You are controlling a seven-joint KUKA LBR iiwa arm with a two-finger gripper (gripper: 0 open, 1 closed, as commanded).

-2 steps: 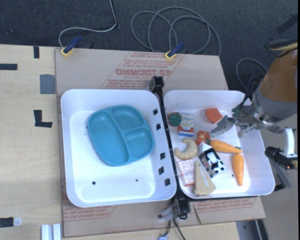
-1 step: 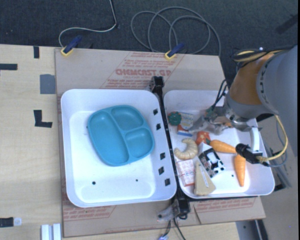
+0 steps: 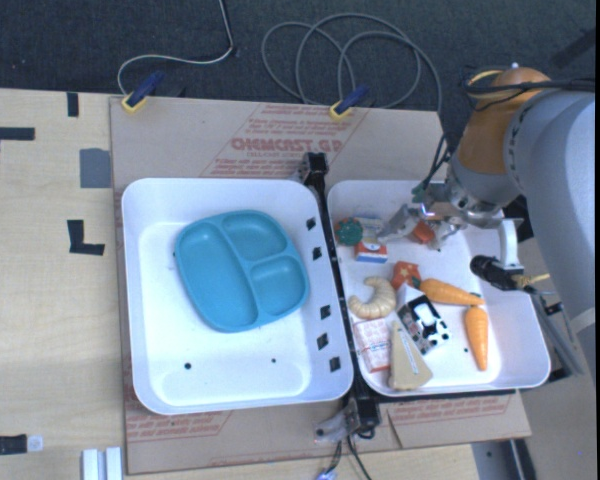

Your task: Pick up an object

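Gripper (image 3: 423, 220) sits low in the right bin (image 3: 520, 368), upper part of frame, its fingers pinching a small orange-red toy (image 3: 423, 232); two carrots (image 3: 462, 313) and a croissant (image 3: 374, 298) lie below

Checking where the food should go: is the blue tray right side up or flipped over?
Right side up. The blue tray lies flat in the left bin with its three hollow compartments facing up, nothing in them.

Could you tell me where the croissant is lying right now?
The croissant lies in the right bin, near the divider, just below the small red-and-white packet.
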